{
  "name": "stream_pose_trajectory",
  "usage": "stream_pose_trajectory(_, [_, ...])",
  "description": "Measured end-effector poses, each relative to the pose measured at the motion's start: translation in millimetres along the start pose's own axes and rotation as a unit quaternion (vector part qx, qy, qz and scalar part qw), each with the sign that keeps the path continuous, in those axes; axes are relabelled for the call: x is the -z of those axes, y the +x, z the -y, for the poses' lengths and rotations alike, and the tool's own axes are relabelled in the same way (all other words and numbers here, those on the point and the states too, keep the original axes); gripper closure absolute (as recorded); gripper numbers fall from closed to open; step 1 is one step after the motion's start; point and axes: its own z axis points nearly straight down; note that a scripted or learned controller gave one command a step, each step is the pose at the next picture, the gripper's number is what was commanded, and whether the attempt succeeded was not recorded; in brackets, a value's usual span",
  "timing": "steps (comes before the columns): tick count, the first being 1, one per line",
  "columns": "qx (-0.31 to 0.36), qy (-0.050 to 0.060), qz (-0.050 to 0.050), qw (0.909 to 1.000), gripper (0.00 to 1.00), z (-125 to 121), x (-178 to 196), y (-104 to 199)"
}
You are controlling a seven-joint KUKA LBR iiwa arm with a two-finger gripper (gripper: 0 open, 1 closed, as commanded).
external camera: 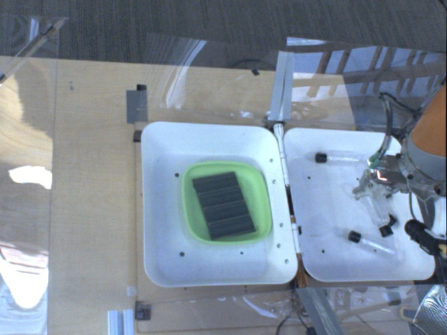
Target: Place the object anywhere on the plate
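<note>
A green square plate (260, 194) rests in the middle of the left bin (160, 208). A dark grey ridged block (223, 205) lies flat on the plate, turned slightly askew. My gripper (372, 182) hangs low over the right bin (328, 264), near its right side and far from the plate. Nothing is visibly held in it. The orange band of the arm (429, 132) shows at the right edge.
Clear tubes with black caps lie in the right bin: one at the back (320, 158), one at the front (354, 236), one just below the gripper (386, 225). A metal post (281, 89) stands behind the gap between the bins.
</note>
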Motion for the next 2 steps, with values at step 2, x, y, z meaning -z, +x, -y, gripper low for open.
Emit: stream_pose_trajectory(2, [0.064,-0.001,0.001,0.998,0.0,18,28,-47])
